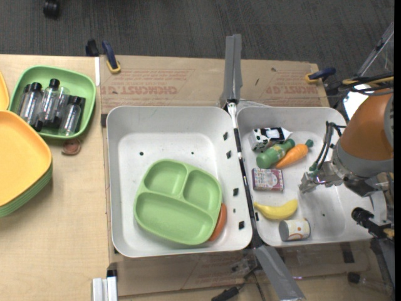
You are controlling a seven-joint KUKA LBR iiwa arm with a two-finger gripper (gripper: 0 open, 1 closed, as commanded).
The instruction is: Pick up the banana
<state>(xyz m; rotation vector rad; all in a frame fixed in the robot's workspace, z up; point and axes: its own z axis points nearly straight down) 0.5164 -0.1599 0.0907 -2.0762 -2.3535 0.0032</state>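
Toward the six o'clock side of the right bin (326, 234), the banana (277, 209) is lying on the white floor, with a pink packet (267, 179) just at its twelve o'clock and a small cup (294, 229) at its five o'clock. At the banana's two o'clock, well apart from it, the gripper (311, 182) is hanging over bare floor; whether it is apart or together, I cannot tell.
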